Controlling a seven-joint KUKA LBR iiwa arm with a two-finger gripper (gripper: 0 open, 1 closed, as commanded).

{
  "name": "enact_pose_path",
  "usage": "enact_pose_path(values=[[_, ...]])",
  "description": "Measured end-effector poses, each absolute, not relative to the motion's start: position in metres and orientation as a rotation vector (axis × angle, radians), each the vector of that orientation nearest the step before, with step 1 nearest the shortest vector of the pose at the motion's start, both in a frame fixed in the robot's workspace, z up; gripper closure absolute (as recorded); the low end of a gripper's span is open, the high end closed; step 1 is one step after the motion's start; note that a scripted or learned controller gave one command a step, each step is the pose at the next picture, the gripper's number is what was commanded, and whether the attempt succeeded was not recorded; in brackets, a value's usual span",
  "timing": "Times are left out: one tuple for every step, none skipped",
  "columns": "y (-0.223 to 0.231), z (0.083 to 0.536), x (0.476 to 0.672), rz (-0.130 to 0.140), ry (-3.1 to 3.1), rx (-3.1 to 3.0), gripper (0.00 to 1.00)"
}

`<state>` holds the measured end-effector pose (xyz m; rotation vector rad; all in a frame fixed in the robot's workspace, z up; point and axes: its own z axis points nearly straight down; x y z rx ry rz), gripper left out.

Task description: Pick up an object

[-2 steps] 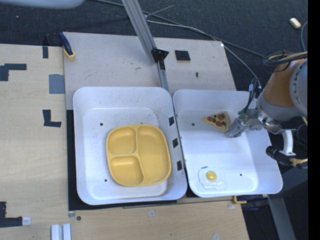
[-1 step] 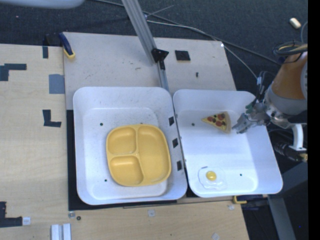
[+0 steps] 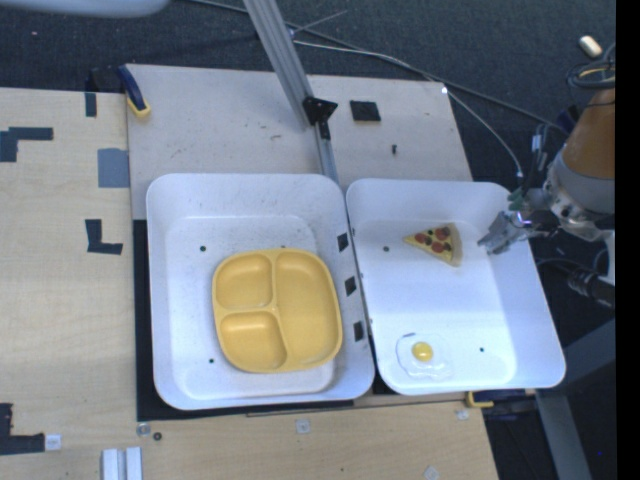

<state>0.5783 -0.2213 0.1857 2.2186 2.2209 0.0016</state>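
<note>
Hovering at the right bin's (image 3: pixel 520 298) far edge, the gripper (image 3: pixel 497 238) is sitting just off to one side of the toy pizza slice (image 3: pixel 436 240), with its jaws looking slightly apart and nothing between them. So I'd say it's lining up the approach right now, nothing grabbed yet. The pizza slice is lying flat just ahead of the jaws, and a toy fried egg (image 3: pixel 421 354) is lying well off to their side. Over in the left bin (image 3: pixel 180 268), way beyond the jaws, a yellow divided plate (image 3: pixel 277 308) is resting. Next move probably needs sliding over the slice and dropping down.
</note>
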Motion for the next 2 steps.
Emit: enact_pose_path(values=[[-0.215,0.244,0.586,0.003,2.221,2.215,1.0],[-0.163,0.251,0.587,0.002,2.229,2.215,1.0]])
